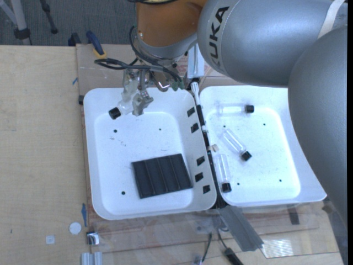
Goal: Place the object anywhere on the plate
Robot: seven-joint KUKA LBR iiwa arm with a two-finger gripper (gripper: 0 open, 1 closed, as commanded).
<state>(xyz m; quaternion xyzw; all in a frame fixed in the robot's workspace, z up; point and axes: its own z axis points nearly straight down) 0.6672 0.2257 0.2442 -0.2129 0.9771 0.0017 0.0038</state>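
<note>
Reaching in from the right, the grey arm with an orange band (165, 15) hangs over the far end of the left shallow white bin (105, 200).

Fingers (138, 99): pointed down at the bin's far left corner. A clear plastic vial with a black cap (118, 111) lies at their tips, cap end toward the left. The vial's clear body merges with the pale metal, so I cannot tell whether the fingers are closed on it or merely beside it, nor how far apart they stand.

Dark ribbed rectangular plate (162, 175): flat on the floor of the left bin, near side, slightly turned. Well apart from the vial.

Right shallow white bin (287, 195): holds three more clear vials with black caps.
- One (234, 109) at the far end, lying crosswise.
- One (236, 146) in the middle, lying on a diagonal.
- One (223, 171) along the left wall, lengthwise, cap toward the near side.

Black clips (199, 160): a row along the seam where the two bins meet.

Pale wooden table (38, 148): carries both bins. Small loose bits lie at its near left edge, too small to identify.
</note>
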